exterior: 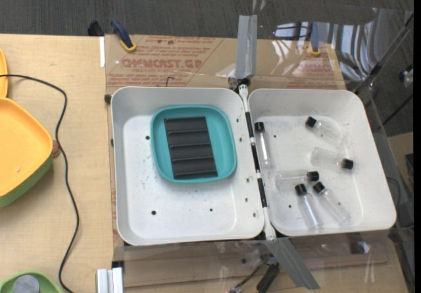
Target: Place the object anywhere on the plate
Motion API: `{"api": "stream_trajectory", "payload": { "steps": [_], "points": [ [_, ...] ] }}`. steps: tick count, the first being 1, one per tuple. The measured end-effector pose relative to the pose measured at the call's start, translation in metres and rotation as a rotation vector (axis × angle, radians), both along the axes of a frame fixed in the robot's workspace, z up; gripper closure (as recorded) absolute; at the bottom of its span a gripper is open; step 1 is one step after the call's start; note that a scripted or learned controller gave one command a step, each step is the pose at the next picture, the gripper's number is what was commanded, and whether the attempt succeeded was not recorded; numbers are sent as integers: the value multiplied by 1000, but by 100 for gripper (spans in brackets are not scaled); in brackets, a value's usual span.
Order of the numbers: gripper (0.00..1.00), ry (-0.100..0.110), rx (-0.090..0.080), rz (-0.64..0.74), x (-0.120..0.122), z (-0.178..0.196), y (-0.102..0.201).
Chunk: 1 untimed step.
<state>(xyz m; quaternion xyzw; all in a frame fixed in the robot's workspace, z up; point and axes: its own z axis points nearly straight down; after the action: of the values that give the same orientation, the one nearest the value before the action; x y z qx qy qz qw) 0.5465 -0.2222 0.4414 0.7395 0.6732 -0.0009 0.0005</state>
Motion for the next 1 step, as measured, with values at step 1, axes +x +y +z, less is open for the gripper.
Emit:
{"api": "stream_trajectory", "payload": {
  "steps": [1],
  "points": [
    [0, 3, 1, -138, -18, -1, 4]
  ]
}}
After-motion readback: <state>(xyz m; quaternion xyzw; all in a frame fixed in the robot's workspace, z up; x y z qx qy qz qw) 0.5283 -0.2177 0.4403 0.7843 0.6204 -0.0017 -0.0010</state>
